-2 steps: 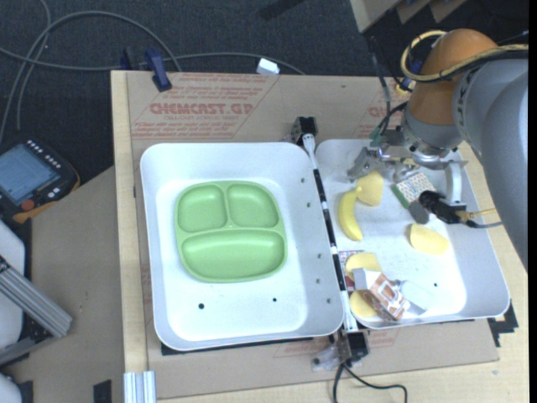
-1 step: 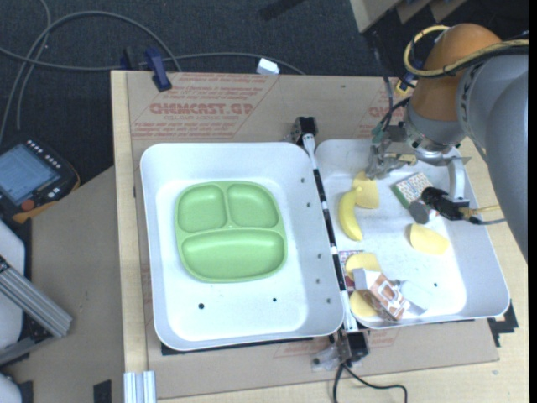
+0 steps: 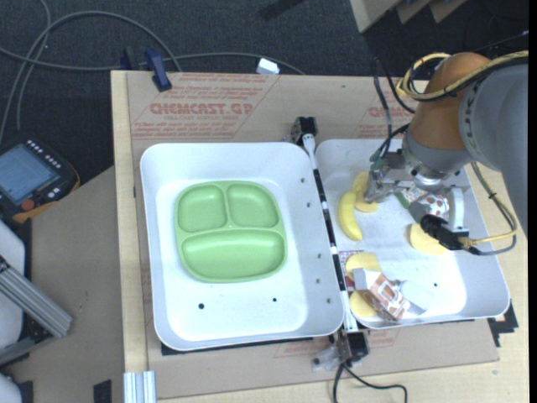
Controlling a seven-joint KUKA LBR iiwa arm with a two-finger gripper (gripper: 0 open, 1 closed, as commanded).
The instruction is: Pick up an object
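Note:
My gripper (image 3: 379, 183) is down in the right bin (image 3: 470, 296), at its upper left part. Its tip sits at a small yellow piece (image 3: 362, 188), and a yellow banana (image 3: 348, 217) lies just below and left of it. Whether anything is held cannot be seen. Another yellow fruit (image 3: 424, 240) lies under the wrist to the right. A red, green and white item (image 3: 424, 198) peeks out beneath the wrist. At the bin's front left are a yellow piece (image 3: 363, 263), a red and white packet (image 3: 387, 295) and one more yellow piece (image 3: 361, 308).
The left bin (image 3: 168, 309) holds a green divided plate (image 3: 230, 230). A black rail (image 3: 323, 217) runs between the two bins. The grey arm with its orange band (image 3: 449, 91) fills the space above the right bin's far right. Cables trail beside the wrist.

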